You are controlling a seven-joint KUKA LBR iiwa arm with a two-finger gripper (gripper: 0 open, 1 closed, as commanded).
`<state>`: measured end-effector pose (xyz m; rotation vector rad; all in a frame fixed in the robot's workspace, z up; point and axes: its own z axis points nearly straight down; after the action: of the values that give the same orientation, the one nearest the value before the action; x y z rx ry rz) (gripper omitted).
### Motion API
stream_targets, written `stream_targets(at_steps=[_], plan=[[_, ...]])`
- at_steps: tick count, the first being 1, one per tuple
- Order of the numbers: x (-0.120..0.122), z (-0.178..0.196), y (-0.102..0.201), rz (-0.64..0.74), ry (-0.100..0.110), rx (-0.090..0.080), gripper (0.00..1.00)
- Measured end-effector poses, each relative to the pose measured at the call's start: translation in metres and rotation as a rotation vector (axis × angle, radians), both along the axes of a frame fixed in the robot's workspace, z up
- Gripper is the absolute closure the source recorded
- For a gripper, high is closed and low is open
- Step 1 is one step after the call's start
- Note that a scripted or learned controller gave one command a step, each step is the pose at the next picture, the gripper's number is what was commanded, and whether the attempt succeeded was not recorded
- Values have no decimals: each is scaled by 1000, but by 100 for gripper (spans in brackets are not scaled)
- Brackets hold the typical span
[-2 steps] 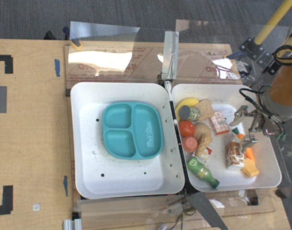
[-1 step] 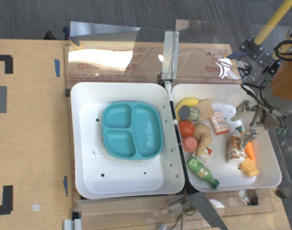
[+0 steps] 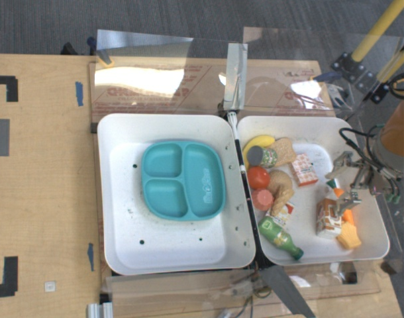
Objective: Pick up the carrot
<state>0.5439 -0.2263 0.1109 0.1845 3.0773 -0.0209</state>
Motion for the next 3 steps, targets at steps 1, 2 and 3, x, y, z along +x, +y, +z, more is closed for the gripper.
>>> stream_targets(at_steps=[1,2,3], plan=[[23,-1,6,-74,19,1,0],[-7,0,2,-44,-2,2,0],[-1,-1,9,-154,12,0,0]])
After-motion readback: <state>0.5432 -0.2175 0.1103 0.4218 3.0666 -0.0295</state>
